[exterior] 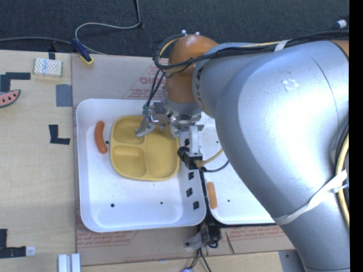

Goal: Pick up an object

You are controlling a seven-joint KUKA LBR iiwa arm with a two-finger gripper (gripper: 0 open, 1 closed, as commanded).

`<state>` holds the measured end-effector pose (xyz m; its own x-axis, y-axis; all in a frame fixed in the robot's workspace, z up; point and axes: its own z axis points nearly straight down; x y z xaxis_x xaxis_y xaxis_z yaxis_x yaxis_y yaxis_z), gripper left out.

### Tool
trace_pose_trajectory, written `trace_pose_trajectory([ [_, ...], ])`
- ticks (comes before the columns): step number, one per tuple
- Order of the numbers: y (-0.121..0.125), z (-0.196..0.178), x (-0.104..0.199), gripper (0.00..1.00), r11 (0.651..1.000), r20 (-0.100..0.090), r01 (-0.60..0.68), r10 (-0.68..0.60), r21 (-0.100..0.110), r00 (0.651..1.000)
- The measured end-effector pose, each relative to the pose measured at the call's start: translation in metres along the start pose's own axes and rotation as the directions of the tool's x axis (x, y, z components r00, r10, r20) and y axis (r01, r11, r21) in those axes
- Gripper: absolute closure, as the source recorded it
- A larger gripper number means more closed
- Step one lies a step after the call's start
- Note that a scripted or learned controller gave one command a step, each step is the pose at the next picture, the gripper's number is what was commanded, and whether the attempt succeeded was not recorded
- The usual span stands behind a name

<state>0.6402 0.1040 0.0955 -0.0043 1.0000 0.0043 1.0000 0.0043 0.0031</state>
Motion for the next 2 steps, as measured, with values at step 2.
trace_pose_trajectory([
  [2,0.029,-0.157,0.018,1.0,1.0,0.005,-0.003,0.003,0.0,1.0],
])
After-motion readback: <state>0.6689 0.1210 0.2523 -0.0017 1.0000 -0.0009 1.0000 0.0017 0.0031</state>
